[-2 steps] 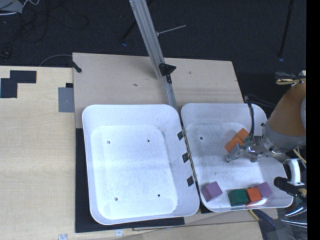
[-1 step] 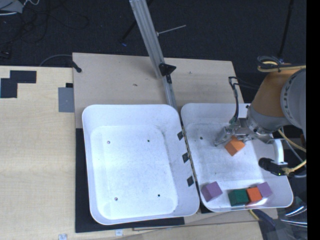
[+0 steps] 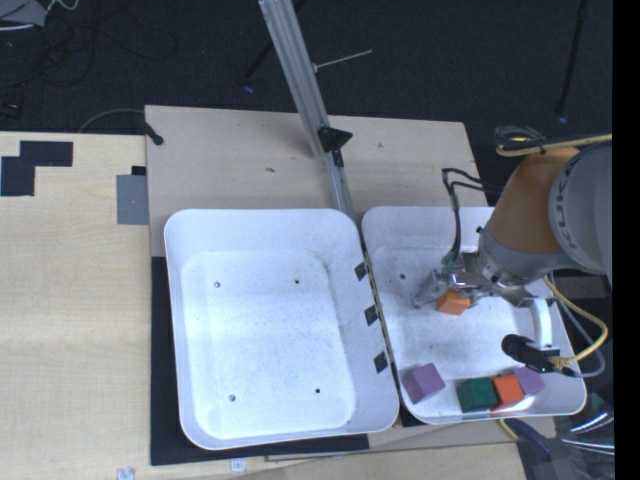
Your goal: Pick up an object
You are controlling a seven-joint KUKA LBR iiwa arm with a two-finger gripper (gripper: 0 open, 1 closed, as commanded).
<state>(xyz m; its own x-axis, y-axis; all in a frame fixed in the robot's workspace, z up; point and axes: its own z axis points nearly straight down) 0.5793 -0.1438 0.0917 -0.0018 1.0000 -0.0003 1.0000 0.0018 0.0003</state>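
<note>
Claw [image 3: 447, 290] reaches low into the right bin [image 3: 420, 243], gripping an orange block [image 3: 454, 304].

Two white bins [image 3: 265, 238] sit side by side, with two purple blocks [image 3: 423, 380], two orange blocks [image 3: 509, 388] and one green block [image 3: 477, 395].

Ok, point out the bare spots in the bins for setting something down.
The left bin floor is bare wall to wall. In the right bin, only the stretch between gripper and purple block is free; its near edge is crowded with blocks.
</note>
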